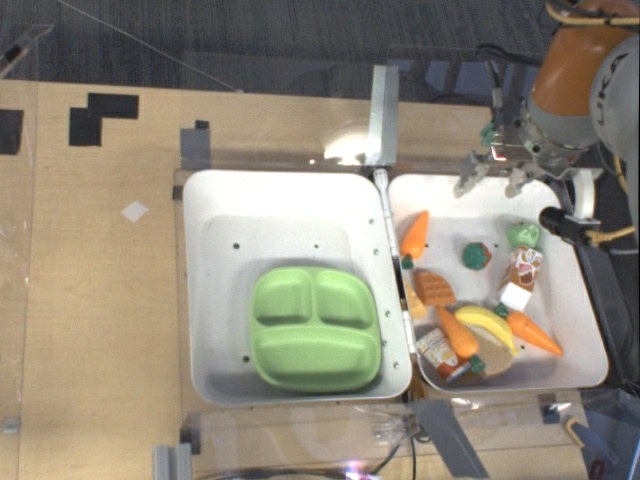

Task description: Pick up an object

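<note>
My gripper [492, 182] hangs over the far edge of the right bin [585, 293], its two fingers spread apart and open with nothing between them. Below it in that bin lie toy foods: an orange carrot [414, 233] by the left wall, a small dark-green round piece [477, 256], a light-green piece [523, 235], a small bottle [520, 274], a brown waffle-like piece [434, 288], a yellow banana [486, 324] and two more carrots [459, 334] [536, 336]. The gripper touches none of them.
The left bin [215, 268] holds a green divided plate [316, 328]. A metal post [384, 118] stands at the far end of the wall between the bins. A wrapped packet [435, 349] and a tan disc [496, 355] sit in the right bin's near corner.
</note>
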Motion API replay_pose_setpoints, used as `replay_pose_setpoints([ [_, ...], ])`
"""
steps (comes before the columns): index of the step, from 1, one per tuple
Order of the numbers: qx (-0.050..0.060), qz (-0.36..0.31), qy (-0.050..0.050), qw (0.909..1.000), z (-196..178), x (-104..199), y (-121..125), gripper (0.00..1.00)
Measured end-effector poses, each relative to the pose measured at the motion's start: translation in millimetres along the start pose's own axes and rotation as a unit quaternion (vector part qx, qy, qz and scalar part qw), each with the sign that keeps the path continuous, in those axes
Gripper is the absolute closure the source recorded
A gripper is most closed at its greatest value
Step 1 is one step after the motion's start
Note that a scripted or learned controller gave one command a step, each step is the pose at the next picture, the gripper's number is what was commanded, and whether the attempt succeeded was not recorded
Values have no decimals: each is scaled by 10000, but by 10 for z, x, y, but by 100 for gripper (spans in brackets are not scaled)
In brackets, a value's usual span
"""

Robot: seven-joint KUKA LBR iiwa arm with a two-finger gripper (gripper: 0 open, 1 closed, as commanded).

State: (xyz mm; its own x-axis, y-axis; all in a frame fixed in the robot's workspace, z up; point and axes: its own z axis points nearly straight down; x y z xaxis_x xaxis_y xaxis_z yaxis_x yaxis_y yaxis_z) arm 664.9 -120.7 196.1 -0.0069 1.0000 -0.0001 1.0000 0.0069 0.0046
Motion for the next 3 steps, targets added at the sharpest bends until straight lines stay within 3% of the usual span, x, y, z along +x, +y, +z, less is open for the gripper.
replay_pose_setpoints([
  [1,-9,-787,-1,9969,1013,238,-891,0],
  [2,-59,-849,5,9964,1035,101,-888,0],
  [3,-104,-1192,-31,9928,1017,282,-1352,0],
])
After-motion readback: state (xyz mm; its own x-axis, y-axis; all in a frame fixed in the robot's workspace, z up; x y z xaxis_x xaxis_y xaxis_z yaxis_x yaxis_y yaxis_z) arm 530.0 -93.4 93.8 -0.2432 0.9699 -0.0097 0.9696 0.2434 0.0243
